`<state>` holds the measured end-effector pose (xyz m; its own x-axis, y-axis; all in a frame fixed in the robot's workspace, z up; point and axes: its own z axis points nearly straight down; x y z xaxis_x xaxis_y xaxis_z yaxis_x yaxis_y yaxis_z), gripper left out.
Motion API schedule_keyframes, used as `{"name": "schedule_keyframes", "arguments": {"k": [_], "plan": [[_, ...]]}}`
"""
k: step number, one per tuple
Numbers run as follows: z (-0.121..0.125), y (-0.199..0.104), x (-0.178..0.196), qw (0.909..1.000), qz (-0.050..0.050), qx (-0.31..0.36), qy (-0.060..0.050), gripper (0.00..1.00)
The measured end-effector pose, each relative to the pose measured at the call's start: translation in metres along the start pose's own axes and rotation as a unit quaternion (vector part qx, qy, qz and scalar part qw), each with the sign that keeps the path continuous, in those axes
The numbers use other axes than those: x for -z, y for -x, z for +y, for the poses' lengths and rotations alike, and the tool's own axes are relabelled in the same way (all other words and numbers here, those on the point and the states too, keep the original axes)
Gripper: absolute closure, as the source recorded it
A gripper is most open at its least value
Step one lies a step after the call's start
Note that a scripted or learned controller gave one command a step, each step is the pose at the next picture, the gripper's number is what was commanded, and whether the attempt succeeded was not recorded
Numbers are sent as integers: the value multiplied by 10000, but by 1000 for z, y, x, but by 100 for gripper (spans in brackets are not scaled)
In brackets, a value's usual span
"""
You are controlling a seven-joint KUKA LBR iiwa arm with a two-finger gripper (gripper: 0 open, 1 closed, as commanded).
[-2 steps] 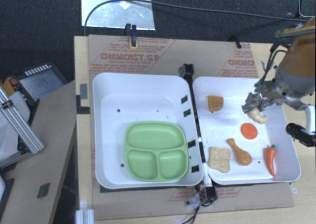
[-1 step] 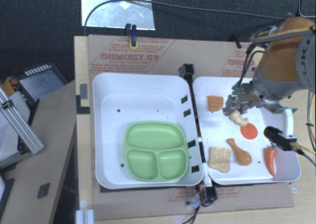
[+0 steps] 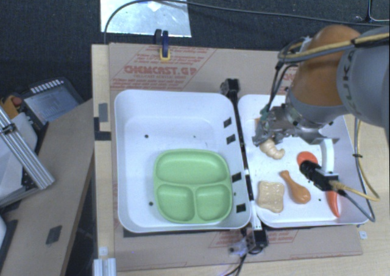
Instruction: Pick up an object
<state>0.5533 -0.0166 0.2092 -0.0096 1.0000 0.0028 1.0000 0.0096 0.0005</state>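
Cream-coloured and curved, the toy (image 3: 272, 150) lies in the right bin (image 3: 286, 217), near its left wall, just below the gripper (image 3: 265, 128). Its long axis runs from upper left to lower right, hooking up at the right end. The gripper hangs right over the toy's upper-left end, seemingly touching it or nearly so, so I judge the coming move is a short drop and a squeeze. A drumstick (image 3: 295, 187) and a cracker (image 3: 270, 196) lie nearer the front, well apart from the gripper.
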Motion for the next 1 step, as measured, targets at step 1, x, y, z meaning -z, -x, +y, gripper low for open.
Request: {"name": "schedule_keyframes", "arguments": {"k": [1], "plan": [[-3,-54,-6,10000,-2,4,1,100]]}}
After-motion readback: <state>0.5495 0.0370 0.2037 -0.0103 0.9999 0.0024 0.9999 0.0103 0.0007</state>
